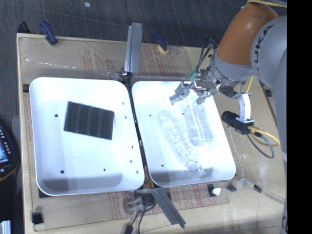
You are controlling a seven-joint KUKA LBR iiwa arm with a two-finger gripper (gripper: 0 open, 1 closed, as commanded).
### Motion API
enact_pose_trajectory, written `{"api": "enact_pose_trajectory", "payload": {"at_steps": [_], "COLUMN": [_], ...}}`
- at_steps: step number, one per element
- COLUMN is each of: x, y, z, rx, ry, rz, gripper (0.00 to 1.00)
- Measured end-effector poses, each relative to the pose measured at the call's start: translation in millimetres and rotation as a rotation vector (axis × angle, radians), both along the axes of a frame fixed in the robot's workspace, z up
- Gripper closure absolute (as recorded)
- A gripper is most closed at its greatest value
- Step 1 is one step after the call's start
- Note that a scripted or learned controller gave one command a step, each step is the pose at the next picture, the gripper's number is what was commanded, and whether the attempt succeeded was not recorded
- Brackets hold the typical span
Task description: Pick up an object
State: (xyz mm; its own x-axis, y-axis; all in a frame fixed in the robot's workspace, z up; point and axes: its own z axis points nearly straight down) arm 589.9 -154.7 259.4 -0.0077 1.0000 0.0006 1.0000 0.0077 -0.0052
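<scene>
Bench front edge [97, 206]: pale wood with red printing, lying nearest the camera below both bins; a grey metal bracket [163, 206] juts from it between the bins.
Left bin [44, 179]: shallow, white, with rounded corners and a few small dark holes in its floor.
Dark pad [89, 120]: a flat, ribbed, charcoal rectangle, lying slightly tilted in the upper-left part of the left bin.
Right bin [224, 172]: white, the same shape as its neighbour, the two touching along the centre divider.
Long clear bottle [179, 140]: transparent, crinkled plastic, lying on its side on a diagonal in the middle of the right bin, its narrow end towards the bin's near right corner; hard to pick out against the white floor.
Second clear bottle [199, 125]: transparent too, lying just right of the first, running roughly from the far side of the bin towards the near side.
Gripper [191, 94]: two silvery fingers spread apart with nothing between them, hanging over the far end of the second clear bottle.
Arm [248, 38]: grey with an orange band, reaching in from the right.
Blue clamps [48, 33]: on the bench's far edge.
</scene>
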Motion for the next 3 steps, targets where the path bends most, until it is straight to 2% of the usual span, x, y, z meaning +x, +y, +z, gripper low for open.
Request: {"api": "enact_pose_trajectory", "payload": {"at_steps": [1, 2, 3], "x": [0.4, -46.8, -56.4], "y": [1.0, 46.7, -11.0], "z": [9.4, -70.5, 38.1], "rx": [0.001, -0.001, -0.002], "ry": [0.003, 0.001, -0.006], "rz": [0.005, -0.088, 0.079], "gripper": [1.00, 1.00, 1.00]}}
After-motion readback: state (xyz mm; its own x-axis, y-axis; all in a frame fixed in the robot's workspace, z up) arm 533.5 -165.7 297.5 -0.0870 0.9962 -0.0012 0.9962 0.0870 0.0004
